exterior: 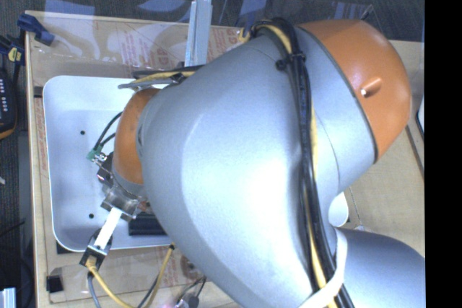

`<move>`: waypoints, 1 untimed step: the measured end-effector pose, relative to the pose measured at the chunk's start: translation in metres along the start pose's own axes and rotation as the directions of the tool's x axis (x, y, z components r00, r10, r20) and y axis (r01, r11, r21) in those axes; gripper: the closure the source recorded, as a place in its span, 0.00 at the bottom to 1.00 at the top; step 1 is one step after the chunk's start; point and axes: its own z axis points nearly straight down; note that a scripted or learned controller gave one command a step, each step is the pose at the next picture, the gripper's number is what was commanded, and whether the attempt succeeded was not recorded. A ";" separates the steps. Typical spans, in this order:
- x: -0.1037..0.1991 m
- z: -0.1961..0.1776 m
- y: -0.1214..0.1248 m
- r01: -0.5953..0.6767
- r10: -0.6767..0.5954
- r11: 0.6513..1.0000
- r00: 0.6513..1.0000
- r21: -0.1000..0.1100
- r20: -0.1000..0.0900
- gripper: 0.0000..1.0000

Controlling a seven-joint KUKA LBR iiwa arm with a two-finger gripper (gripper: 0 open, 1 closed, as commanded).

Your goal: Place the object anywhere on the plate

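The grey arm point(274, 169) covers most of the view and reaches down into the left white bin point(68, 155). Its orange wrist band point(128, 144) hangs over the bin's middle. Below the band sits a metal flange point(119, 202) near the bin's front wall. A dark part of the gripper point(148, 226) pokes out from under the arm at the bin's front edge. The arm's bulk hides whatever lies under it in the bin. The bin floor that I can see on the left is bare white with a few small dark dots.
A white strip point(101, 236) with a yellow cable point(115, 288) runs from the flange over the bin's front rim. A metal post point(198, 29) stands behind the bin. Clear taped sheeting lines the bench's back edge. Dark gear sits at the far left edge point(6, 94).
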 end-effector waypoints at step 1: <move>-0.072 -0.100 0.058 -0.009 0.009 1.000 1.000 0.000 0.000 1.00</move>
